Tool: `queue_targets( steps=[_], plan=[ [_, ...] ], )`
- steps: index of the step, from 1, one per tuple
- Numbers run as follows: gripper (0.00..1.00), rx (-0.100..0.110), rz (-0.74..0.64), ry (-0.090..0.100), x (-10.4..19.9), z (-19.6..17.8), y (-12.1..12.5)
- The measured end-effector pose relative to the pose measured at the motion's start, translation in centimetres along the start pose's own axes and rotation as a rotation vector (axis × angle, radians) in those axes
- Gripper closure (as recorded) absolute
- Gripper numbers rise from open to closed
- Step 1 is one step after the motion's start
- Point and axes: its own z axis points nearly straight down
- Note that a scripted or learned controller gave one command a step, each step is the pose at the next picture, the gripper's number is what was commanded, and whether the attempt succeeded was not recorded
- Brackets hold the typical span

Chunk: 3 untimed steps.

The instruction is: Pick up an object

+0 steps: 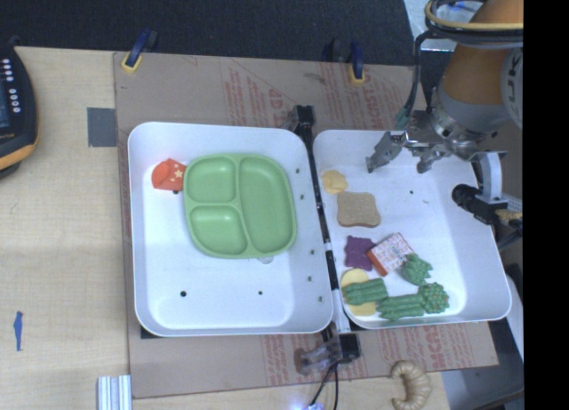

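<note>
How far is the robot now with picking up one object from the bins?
Done: the arm has reached over the right bin. In hand: nothing; the claw is open above bare bin floor, its fingers apart with no object between them. Left: the whole pick. The bread slice, the yellow piece and the green vegetables lie in the bin, apart from the claw.
</note>
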Motion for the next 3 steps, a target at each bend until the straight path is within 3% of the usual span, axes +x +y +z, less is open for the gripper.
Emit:
queue_targets(
  steps=[1, 2, 3],
  plan=[
    [0.00, 0.002, 0.002, 0.001, -0.8, 10.5, -1.0],
    [0.00, -0.006, 0.003, -0.001, 0.8, 10.0, -7.7],
    [0.00, 0.003, 0.009, 0.001, -3.7, 6.6, -14.9]
  ],
)
